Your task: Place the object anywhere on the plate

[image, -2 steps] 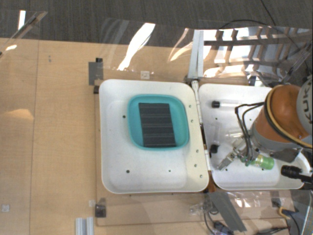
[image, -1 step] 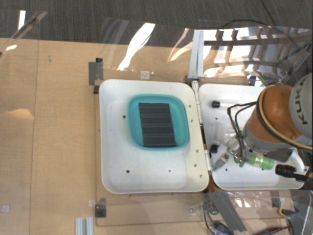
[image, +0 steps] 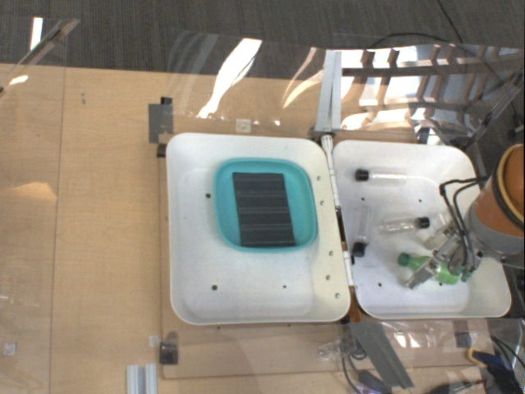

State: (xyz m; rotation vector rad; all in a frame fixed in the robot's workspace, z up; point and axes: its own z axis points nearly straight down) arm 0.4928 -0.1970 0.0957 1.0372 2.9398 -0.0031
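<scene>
**End effector low in the right bin, plate waiting in the left**

Tabletop (image: 90,220) of pale wood carries 2 shallow white bins side by side. Inside the left bin (image: 197,290) sits a teal plate (image: 224,212) with rounded corners, and a dark ribbed rectangular pad (image: 263,209) lies flat across its middle, its long side running away from me.

Over in the right bin (image: 484,302), the grey arm with its orange band (image: 502,195) reaches in from the right edge. Its end effector (image: 439,265) is down near the bin's floor, toward the front right. Right at the tip I can see a small green object (image: 408,260), with more green showing just beside the metal parts; it lies touching or very close to the tip, but from where I stand I cannot tell whether the end effector is open, closed, or gripping it.

A clear tube with a black cap (image: 404,226) lies just behind the green object, and a second clear tube with a black cap (image: 379,175) rests near the bin's back wall, well apart from the first. A small black piece (image: 358,249) sits near the bin's left wall.
</scene>
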